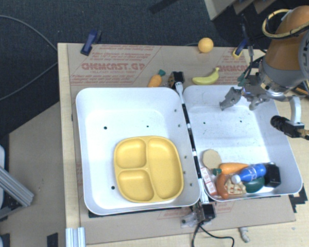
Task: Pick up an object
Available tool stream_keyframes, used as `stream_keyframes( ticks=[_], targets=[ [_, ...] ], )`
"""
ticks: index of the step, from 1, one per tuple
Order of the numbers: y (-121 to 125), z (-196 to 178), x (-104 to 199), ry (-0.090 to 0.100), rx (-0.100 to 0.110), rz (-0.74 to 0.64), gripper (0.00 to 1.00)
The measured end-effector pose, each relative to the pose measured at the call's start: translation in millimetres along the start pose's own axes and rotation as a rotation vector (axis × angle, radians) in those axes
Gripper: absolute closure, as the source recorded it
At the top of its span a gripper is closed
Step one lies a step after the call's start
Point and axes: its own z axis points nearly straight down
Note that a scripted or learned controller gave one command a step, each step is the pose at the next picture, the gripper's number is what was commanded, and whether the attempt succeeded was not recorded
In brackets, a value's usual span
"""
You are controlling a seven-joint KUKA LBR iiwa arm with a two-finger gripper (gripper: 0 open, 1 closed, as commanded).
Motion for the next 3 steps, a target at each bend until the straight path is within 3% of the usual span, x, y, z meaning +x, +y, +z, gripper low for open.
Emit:
stream_keyframes(
  ticks=[1, 2, 3],
  targets=[
    [-147.1, 87.7, -6.9, -0.001, -0.001, 0.003, 0.0],
    [-79.0, 87.0, 25.7, 0.0, -0.003, 0.0, 0.0],
    [-79.3, 77.6, 24.9, -0.002, -0.004, 0.003, 1.0]
  ],
)
